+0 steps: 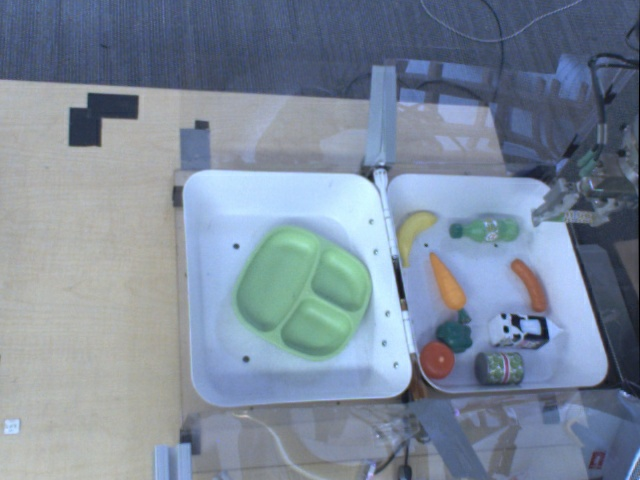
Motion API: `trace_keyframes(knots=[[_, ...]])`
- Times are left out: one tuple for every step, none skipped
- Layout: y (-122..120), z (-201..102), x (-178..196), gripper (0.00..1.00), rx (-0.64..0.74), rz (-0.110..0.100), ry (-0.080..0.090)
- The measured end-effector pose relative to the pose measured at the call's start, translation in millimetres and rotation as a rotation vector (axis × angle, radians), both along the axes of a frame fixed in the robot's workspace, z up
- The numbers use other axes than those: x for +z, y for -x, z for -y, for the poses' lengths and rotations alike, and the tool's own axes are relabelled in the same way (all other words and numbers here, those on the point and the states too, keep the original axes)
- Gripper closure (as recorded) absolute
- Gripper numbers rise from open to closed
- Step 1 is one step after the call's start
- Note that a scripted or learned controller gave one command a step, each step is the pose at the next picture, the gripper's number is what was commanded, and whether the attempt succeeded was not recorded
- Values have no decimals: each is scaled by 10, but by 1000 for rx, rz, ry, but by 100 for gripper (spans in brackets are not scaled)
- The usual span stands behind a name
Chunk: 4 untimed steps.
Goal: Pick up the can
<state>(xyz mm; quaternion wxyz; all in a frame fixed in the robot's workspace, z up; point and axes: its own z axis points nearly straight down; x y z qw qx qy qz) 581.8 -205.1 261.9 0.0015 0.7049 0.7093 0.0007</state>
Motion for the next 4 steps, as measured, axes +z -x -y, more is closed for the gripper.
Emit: trace_keyframes(knots=[[-582,-13,-824,0,13,0,0],[-238,-38,-3,0,223,5,3],[-442,-320,-1267,0,188,0,0],[769,-528,-1728,0,198,6,1]])
